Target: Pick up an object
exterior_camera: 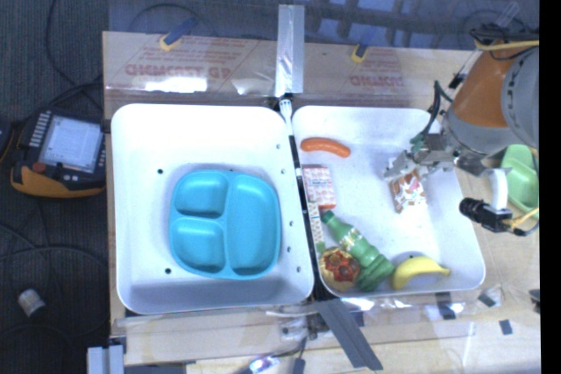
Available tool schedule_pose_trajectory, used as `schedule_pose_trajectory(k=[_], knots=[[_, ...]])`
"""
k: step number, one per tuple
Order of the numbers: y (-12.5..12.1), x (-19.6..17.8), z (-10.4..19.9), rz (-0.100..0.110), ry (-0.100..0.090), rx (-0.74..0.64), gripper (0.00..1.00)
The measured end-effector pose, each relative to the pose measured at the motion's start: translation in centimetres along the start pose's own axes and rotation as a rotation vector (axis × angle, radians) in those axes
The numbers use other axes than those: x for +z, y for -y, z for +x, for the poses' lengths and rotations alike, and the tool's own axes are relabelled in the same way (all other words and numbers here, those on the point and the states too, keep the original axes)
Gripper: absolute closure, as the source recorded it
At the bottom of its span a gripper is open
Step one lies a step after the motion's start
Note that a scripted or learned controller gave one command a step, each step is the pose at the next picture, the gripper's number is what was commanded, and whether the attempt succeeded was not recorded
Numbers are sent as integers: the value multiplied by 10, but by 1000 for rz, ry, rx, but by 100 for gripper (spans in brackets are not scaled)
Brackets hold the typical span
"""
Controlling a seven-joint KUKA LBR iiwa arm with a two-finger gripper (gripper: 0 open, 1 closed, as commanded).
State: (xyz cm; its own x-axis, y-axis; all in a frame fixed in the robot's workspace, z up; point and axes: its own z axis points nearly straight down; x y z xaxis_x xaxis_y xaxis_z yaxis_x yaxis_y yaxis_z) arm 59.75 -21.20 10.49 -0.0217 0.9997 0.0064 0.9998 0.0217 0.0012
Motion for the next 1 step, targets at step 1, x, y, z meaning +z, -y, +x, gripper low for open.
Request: schedule_pose_trajectory(k=[1], knots=[[12, -98, 27, 2, 8, 100, 100]])
